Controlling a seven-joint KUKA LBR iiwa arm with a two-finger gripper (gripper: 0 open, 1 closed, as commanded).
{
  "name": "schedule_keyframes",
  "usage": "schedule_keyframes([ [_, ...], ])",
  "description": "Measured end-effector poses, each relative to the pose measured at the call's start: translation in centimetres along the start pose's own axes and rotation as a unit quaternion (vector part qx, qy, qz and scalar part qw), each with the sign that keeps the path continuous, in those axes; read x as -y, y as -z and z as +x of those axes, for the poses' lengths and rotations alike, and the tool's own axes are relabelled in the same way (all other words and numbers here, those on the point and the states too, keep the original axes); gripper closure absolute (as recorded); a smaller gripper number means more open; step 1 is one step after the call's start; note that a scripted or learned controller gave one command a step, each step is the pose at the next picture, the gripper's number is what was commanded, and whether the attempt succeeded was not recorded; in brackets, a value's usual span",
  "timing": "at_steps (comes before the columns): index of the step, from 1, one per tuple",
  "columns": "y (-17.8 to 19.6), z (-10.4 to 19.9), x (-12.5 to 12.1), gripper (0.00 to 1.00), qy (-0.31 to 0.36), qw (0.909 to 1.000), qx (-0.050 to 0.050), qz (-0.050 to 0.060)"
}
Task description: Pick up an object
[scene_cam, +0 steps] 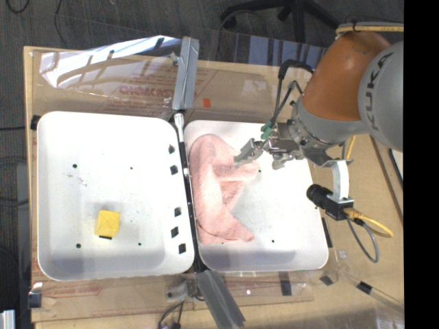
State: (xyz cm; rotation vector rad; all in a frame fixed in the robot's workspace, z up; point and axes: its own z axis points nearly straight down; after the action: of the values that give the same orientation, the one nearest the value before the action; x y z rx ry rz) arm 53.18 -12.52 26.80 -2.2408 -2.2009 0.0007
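**Over the right bin, fingers at the pink cloth**

Between the fingers (248, 152) little can be made out; whether they are spread or closed on anything I cannot tell. Their tips sit at the upper right edge of the pink cloth (216, 187), which lies crumpled just left of and below them in the right bin (302, 245). Behind them, to the right, rises the arm (343, 81) with its orange band. Well apart to the left, a yellow block (108, 223) rests in the left bin (55, 136).
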Motion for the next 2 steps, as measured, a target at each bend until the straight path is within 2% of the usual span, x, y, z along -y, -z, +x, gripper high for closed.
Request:
schedule_keyframes([
  [1, -16.56, 2.01, -0.11, 0.00, 0.145, 0.9894, 0.002, 0.001],
  [2, -15.62, 2.08, -0.16, 1.00, 0.148, 0.9890, 0.001, 0.002],
])
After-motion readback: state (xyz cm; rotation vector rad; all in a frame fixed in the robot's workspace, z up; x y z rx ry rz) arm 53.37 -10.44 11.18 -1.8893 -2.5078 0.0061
